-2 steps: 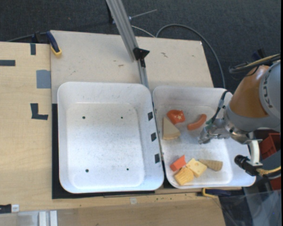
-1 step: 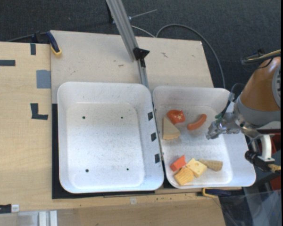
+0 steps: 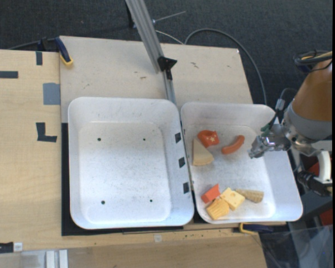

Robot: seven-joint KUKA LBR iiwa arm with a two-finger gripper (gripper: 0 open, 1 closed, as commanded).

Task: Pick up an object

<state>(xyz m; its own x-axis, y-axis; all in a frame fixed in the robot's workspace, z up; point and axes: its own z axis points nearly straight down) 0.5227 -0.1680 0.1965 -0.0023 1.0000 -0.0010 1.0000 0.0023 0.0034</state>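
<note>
In the right bin [image 3: 279, 205] lie several small food items. A red tomato-like piece [image 3: 208, 138] and a tan wedge [image 3: 201, 154] sit near its left wall. A red sausage [image 3: 233, 144] lies in the middle. At the front are an orange-red chunk [image 3: 210, 193], a yellow waffle piece [image 3: 218, 209], a pale yellow cheese block [image 3: 232, 198] and a tan bread-like piece [image 3: 250, 195]. My gripper [image 3: 258, 149] hangs over the right side of this bin, just right of the sausage, with nothing visibly between its fingers.
The left bin [image 3: 78, 166] lies beside the right one, divided by a ridge with black clips. A metal pole [image 3: 148, 29] slants in from the top. A cable loops behind the right bin. Bare wood bench lies to the left.
</note>
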